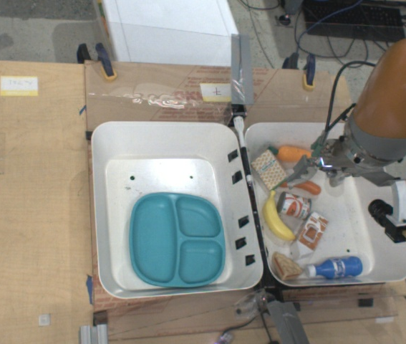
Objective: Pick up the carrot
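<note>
The carrot (293, 152) lies in the right bin (389, 267), near its far rim, with its long axis running roughly nine to three o'clock. The gripper (304, 169) hangs just beside it, toward five o'clock, so the carrot sits at about eleven o'clock from the fingertips. Whether the gripper is released or clenched I cannot tell, since the wrist hides much of it; nothing shows between its tips. A cracker packet (268, 168) lies at nine o'clock of the gripper, and a small red-orange piece (307, 188) just below at six. My judgement: the coming move is a short shift toward eleven o'clock, closing across the carrot's width.
</note>
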`<action>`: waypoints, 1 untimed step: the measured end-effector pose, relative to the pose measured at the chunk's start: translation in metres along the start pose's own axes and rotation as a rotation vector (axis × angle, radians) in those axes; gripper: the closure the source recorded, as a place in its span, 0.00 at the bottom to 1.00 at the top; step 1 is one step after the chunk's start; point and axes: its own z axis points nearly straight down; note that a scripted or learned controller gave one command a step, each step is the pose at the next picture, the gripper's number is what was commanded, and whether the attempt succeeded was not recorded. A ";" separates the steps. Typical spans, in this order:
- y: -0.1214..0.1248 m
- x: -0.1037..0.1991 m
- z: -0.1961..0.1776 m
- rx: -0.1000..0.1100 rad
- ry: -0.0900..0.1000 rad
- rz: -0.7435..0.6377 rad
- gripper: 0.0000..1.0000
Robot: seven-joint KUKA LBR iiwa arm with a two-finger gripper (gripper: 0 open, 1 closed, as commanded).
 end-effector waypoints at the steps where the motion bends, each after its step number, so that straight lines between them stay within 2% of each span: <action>1: 0.103 -0.021 -0.036 -0.005 -0.002 -0.058 0.00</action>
